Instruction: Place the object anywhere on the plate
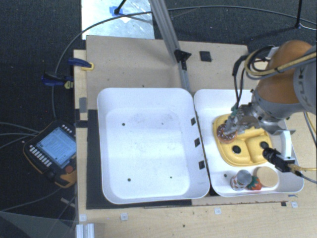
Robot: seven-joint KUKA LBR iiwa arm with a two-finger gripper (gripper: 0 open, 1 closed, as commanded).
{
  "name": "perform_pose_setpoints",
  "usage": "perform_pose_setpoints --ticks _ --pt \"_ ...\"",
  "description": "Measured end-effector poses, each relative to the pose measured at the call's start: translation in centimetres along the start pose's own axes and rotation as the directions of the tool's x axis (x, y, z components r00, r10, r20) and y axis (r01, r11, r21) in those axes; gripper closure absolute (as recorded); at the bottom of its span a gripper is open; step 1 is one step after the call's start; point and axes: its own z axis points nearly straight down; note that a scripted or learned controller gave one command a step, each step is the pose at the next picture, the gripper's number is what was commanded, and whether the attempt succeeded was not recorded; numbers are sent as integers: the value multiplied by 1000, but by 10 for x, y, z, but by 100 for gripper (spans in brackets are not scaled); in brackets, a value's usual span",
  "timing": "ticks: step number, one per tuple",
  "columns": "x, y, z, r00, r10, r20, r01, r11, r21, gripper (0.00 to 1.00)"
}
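1. Plate (246, 150), yellow and compartmented, is sitting in the right bin (207, 108) at the frame's right
2. A small brownish object (228, 132) is lying at its upper-left rim; it is looking light and rigid, best pinched across its sides
3. Gripper (236, 124) is hovering there; its opening is impossible to judge

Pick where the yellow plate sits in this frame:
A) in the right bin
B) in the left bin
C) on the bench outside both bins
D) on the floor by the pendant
A: the yellow plate lies inside the right bin, beneath the gripper.
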Motion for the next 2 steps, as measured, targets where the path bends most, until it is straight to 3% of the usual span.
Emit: perform_pose_setpoints --ticks 2 --pt "99 -20 8 1000 -2 -1 2 1000 0 100"
